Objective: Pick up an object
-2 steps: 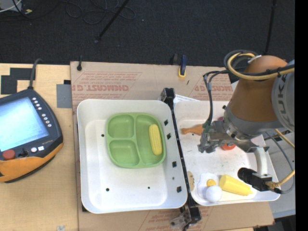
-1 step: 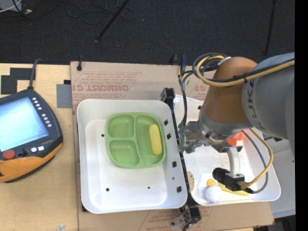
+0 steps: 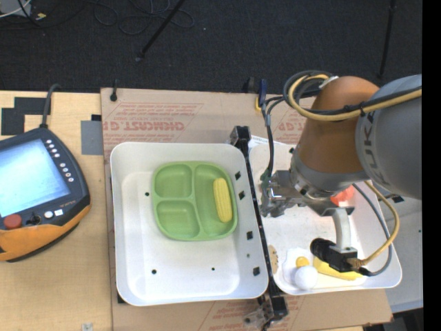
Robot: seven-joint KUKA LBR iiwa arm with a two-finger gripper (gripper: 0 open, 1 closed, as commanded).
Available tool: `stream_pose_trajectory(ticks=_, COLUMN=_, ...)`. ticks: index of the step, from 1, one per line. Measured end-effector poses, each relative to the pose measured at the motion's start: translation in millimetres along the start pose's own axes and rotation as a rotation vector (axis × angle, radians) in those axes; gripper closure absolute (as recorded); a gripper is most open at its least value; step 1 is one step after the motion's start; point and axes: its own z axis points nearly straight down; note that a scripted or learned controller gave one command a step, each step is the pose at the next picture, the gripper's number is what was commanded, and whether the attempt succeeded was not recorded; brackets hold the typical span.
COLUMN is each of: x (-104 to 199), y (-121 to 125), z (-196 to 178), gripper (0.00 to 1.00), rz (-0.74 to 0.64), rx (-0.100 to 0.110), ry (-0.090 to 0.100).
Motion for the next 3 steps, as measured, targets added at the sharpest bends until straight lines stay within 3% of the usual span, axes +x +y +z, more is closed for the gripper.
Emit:
stream_pose_trajectory(ticks=1, x=0, y=6, z=-2, gripper=1.00, rz=-0.003, rx=0.001, ry=0.000)
stream_pose_trajectory(ticks=2, x=-10, y=-3, z=8, gripper=1.00, rz=0.000, rx=0.004, ry=-0.001)
stream_pose_trajectory(ticks=3, x=-10, y=12, z=10, gripper=1.00, rz=-0.005, rx=0.001, ry=0.000)
